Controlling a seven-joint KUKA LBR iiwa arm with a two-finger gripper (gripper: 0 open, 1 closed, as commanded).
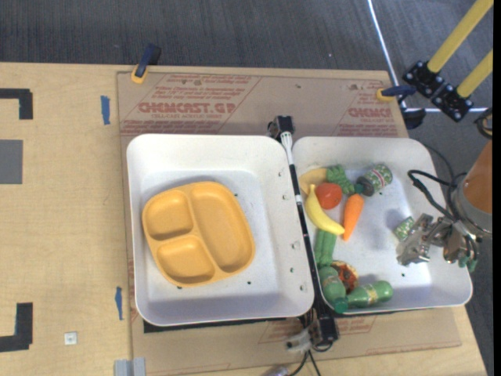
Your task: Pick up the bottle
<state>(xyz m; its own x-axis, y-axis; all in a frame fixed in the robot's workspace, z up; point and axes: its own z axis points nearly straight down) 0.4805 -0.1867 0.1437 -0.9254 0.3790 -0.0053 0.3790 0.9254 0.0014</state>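
I see the bottle [368, 294] lying crosswise, down-left of the gripper [427, 240]. I cannot tell the gripper's state.

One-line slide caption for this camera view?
Gripper hovers in right bin, apart from green bottle by its front edge; yellow tray in left bin.

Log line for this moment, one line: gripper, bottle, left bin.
gripper: over right bin's right side, nothing seen between fingers | bottle: lying at right bin's near edge, ungrasped | left bin: holds yellow tray
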